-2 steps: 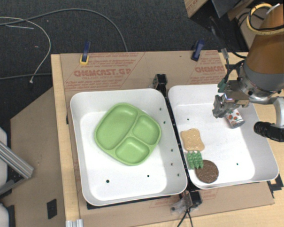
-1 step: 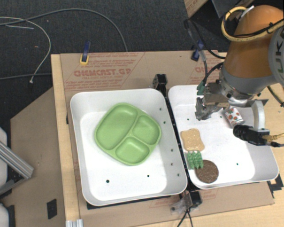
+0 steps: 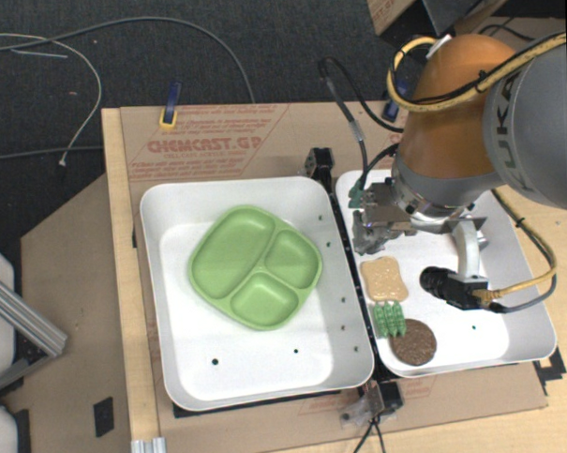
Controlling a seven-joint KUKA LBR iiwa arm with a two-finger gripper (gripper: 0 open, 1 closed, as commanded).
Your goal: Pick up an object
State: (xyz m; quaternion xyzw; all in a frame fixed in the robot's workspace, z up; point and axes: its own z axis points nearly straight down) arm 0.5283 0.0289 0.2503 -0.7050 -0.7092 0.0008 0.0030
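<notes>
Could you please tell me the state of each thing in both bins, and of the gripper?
green plate: flat in left bin, right side up.
tan slice: flat in right bin.
brown disc: flat in right bin.
green piece: flat, beside brown disc.
gripper: over right bin, near tan slice.

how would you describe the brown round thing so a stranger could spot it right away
Look in the right bin, at its near edge, toward the left bin. The disc lies there, just in front of a green piece and a tan slice. It alone is round and dark brown.
</notes>
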